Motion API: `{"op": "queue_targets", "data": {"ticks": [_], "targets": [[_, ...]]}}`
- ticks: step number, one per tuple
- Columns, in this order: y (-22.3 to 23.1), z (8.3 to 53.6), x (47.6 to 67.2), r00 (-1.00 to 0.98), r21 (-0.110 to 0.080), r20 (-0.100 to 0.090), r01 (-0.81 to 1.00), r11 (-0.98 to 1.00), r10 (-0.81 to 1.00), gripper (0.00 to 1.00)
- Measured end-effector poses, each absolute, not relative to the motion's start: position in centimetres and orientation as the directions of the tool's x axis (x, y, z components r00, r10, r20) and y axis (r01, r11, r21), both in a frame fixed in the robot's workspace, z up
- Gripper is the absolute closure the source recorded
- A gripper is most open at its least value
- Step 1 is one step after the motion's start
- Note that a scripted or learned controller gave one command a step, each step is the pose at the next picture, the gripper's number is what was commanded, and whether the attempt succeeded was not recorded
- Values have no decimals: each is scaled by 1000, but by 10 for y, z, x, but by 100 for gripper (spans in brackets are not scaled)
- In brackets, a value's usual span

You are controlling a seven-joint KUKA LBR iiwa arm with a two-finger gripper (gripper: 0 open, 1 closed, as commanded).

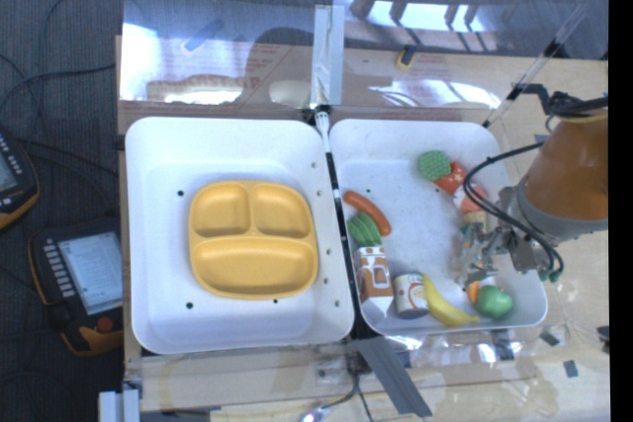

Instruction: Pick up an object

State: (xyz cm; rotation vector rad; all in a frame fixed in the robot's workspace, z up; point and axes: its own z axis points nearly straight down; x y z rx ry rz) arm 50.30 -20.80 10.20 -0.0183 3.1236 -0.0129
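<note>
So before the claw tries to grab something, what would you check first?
1. Things to grab in the right bin: ok; a banana, a green toy and a can lie there.
2. Claw over that bin: ok, low near its right side.
3. Claw open and holding nothing: cannot tell, cables blur it.
4. Target free of neighbours: not ok; banana, green toy and can crowd together.
5. Yellow tray out of the way: ok, in the left bin.
</note>
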Motion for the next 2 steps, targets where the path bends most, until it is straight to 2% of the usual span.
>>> {"op": "queue_targets", "data": {"ticks": [1,2], "targets": [[-208,102,503,-1000,-8,-17,-12,1000,-12,0],[-206,92,496,-1000,-8,-16,-26,1000,-26,0]]}}
